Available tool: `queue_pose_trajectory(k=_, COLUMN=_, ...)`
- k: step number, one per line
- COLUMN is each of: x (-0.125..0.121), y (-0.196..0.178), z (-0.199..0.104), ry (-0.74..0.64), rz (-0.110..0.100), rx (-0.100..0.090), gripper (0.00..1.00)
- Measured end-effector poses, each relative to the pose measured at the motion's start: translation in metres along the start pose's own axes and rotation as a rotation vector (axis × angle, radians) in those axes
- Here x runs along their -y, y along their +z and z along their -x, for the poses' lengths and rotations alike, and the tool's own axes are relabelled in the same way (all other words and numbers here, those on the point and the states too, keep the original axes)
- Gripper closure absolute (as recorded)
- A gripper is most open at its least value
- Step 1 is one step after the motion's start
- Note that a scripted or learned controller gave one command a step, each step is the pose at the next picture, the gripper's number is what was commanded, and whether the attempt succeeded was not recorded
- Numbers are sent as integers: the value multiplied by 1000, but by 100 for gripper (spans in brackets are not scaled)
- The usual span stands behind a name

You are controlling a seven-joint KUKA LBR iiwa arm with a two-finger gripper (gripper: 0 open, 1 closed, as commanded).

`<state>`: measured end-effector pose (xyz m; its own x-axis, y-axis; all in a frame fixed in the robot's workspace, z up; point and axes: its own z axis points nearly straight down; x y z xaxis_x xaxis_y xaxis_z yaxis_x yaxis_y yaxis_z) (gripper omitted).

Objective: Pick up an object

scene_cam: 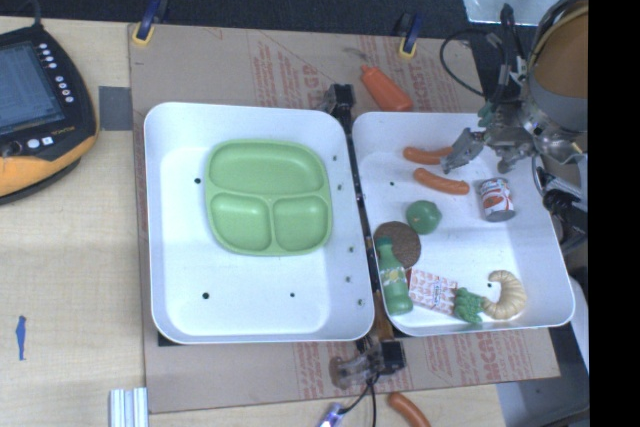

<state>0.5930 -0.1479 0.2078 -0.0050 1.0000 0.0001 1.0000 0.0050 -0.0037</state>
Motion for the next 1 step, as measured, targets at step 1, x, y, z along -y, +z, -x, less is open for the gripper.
queue_pose_trajectory(k=1, x=-39, y=112, z=-15, ry=-1, rz=-4, rx=1, gripper=0)
